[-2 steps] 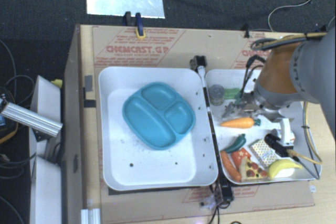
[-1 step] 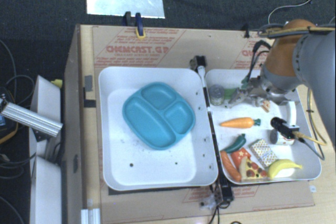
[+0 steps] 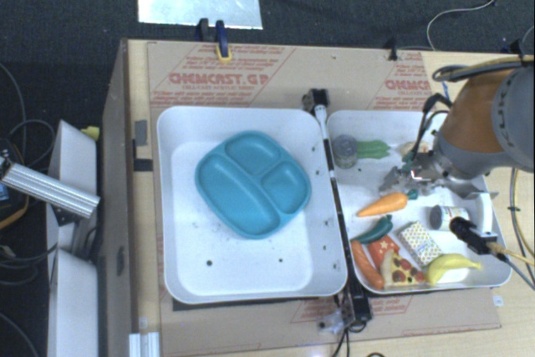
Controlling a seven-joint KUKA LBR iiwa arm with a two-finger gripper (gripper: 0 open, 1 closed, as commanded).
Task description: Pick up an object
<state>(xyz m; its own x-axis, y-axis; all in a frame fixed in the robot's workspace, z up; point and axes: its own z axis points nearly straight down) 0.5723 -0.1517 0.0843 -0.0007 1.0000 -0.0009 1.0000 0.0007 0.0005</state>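
Reaching in from the right, the arm (image 3: 481,117) bends over the right bin (image 3: 378,124), and its gripper (image 3: 407,177) hangs low in the middle of that bin. How wide the gripper stands I cannot tell; nothing can be seen held in it.

The carrot (image 3: 383,204) lies just below and left of the gripper, very near the tip, with its thick end toward the gripper and its point toward the bin's left wall. Whether the two touch is not clear.

At the far left corner of the right bin a grey can (image 3: 344,151) stands with a green piece (image 3: 374,150) beside it on its right. Nearer the front, below the carrot, lies a dark green pepper (image 3: 379,228), and next to it a red piece (image 3: 383,250). A long orange-red piece (image 3: 364,263) lies along the left wall at the front. A pizza slice (image 3: 401,270) lies at the front edge, with a banana (image 3: 452,266) to its right, near the front right corner. A small checked box (image 3: 420,242) lies between the pepper and the banana, and a small grey oval thing (image 3: 435,216) lies just behind it.

The left bin (image 3: 251,272) holds a blue plate (image 3: 251,184) with three compartments, lying flat near its middle and turned at a slant to the walls. The two bins touch along their shared side, and both rest on a brown sheet (image 3: 217,79) with red print.
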